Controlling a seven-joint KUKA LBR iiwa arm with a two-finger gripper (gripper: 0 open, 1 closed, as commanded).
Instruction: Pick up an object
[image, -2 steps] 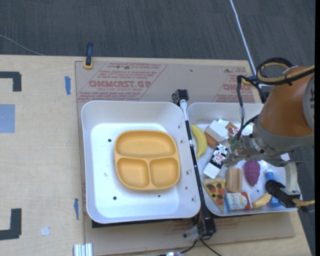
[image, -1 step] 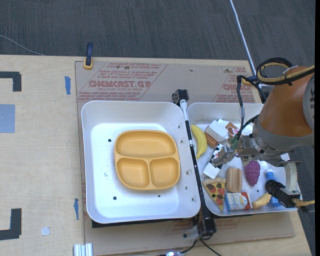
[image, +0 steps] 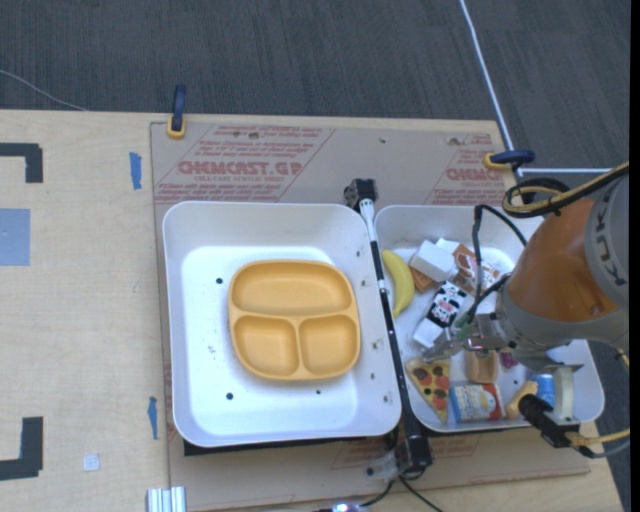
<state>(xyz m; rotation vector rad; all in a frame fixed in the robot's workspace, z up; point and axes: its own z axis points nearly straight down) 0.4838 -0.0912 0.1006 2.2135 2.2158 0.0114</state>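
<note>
Glossy white bins (image: 180, 330), smooth yellow three-part plate (image: 294, 319), pincer (image: 462, 335) grip state unclear.

A dark grey carpeted floor (image: 300, 50) fills the top of the frame, with a thin white line (image: 485, 65) running diagonally across it at the upper right. Below it lies a pale wooden bench top (image: 75, 300), marked at the left with black corner brackets (image: 25, 160), a light blue square (image: 12, 235) and short strips of blue tape (image: 135, 170). A sheet of brown cardboard (image: 260, 160) printed with red lettering covers the middle of the bench, held at its upper edge by a blue-and-yellow clamp (image: 177, 110) and another clamp (image: 505, 158) at the upper right. The light is even and soft.
</note>
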